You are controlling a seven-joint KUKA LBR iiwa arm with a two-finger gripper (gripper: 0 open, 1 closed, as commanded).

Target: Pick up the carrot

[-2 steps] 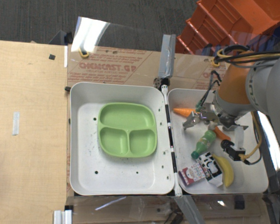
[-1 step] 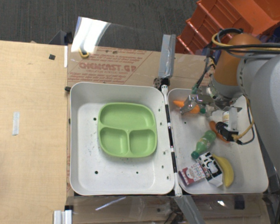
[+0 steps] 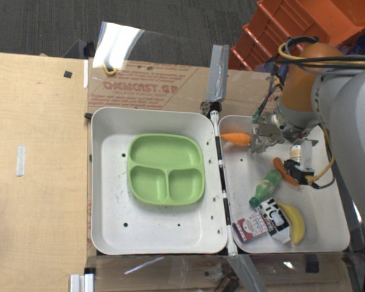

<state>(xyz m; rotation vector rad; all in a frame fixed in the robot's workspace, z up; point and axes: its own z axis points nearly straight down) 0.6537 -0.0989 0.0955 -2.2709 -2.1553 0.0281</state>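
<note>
The carrot (image 3: 234, 138) is a short orange piece lying on its side at the far left corner of the right bin (image 3: 324, 241), close to the divider. My gripper (image 3: 258, 139) hangs low just to the right of it, right at the carrot's thicker end. The grey wrist with its orange band (image 3: 302, 81) stands above and partly hides the gripper. Whether the gripper touches the carrot is unclear.
In the right bin lie a green bottle (image 3: 266, 186), a reddish-orange vegetable (image 3: 285, 171), a banana (image 3: 296, 223), a white and black packet (image 3: 275, 215) and a red and white packet (image 3: 250, 227). The left bin (image 3: 105, 230) holds a green divided plate (image 3: 166, 169).
</note>
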